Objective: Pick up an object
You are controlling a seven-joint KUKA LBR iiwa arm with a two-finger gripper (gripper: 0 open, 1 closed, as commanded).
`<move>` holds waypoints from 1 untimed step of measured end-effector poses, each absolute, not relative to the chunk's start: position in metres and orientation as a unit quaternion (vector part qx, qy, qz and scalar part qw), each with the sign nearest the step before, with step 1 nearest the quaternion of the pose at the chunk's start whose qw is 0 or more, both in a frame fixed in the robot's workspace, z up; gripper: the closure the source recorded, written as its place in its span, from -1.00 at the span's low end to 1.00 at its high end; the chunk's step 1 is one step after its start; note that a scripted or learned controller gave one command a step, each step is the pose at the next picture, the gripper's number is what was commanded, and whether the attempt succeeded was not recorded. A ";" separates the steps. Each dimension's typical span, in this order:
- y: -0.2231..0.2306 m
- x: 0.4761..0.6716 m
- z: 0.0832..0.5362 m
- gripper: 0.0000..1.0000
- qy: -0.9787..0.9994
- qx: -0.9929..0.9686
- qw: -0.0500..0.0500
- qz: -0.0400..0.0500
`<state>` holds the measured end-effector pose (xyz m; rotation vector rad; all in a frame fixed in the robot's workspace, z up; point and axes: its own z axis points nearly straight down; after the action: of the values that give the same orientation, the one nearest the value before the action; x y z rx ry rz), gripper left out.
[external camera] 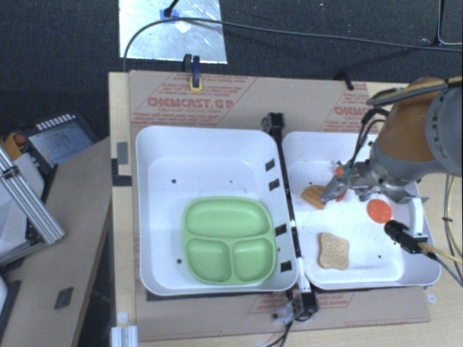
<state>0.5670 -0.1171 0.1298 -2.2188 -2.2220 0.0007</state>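
Note:
In the right bin [362,273] lie three small food items. An orange-brown piece [313,196] rests near the bin's left wall, a tan bread slice [333,251] lies toward the front, and a round red-orange piece [379,210] sits to the right. My gripper [335,190] hangs low over the right bin, just right of the orange-brown piece and close to touching it. The red-orange piece lies just behind the gripper, below the wrist. Nothing is visibly held.
The left bin [163,157] holds a green divided plate [228,238]. A black divider [283,194] runs between the bins. The grey and orange arm [416,132] covers the right bin's far right part. Cables [416,244] trail over its right rim.

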 end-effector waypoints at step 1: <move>-0.118 0.568 0.143 1.00 -0.708 -0.706 -0.001 -0.001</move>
<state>0.5683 -0.1180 0.1432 -2.2212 -2.2258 -0.0023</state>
